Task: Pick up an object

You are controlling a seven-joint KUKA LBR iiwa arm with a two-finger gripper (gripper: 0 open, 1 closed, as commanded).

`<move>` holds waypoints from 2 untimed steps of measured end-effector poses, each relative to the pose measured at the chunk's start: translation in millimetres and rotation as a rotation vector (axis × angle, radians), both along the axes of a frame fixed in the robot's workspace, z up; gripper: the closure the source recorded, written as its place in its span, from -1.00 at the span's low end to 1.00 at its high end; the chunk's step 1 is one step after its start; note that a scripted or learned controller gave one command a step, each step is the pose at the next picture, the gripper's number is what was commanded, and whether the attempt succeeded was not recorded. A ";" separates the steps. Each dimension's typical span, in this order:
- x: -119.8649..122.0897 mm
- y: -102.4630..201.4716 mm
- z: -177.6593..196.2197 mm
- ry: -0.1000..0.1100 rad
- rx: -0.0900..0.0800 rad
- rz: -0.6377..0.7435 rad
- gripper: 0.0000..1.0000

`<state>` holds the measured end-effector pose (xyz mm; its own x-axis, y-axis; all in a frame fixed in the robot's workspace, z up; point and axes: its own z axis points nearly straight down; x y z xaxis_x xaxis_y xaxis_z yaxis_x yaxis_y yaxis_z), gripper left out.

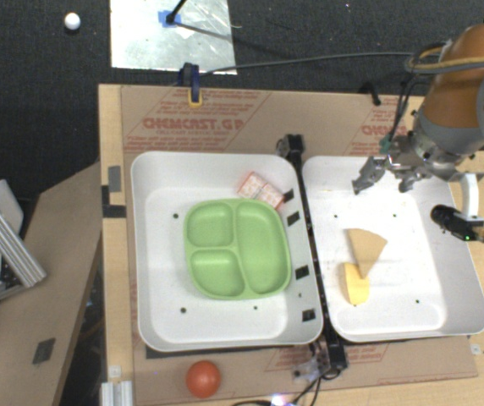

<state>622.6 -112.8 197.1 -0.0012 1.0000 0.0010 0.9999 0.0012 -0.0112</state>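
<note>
Down at the desk's near edge sits an orange ball [203,378], well away from the work. What looks like a tan wedge [365,247] lies mid right bin [462,311], touching a yellow block [356,284] on its near side. Beyond the wedge, the tool [387,176] hovers with fingers spread, holding nothing. I'd bring it squarely over the wedge, straddling the narrow sides, before closing. Left of it, the green tray [237,248] fills the other bin.
</note>
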 end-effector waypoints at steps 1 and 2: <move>2.9 0.1 7.5 -0.013 -0.001 0.002 -1.00; 5.8 -3.8 -35.1 -0.010 -0.002 0.000 -1.00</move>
<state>628.4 -116.6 162.0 -0.0011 1.0000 -0.0005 1.0000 0.0011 -0.0009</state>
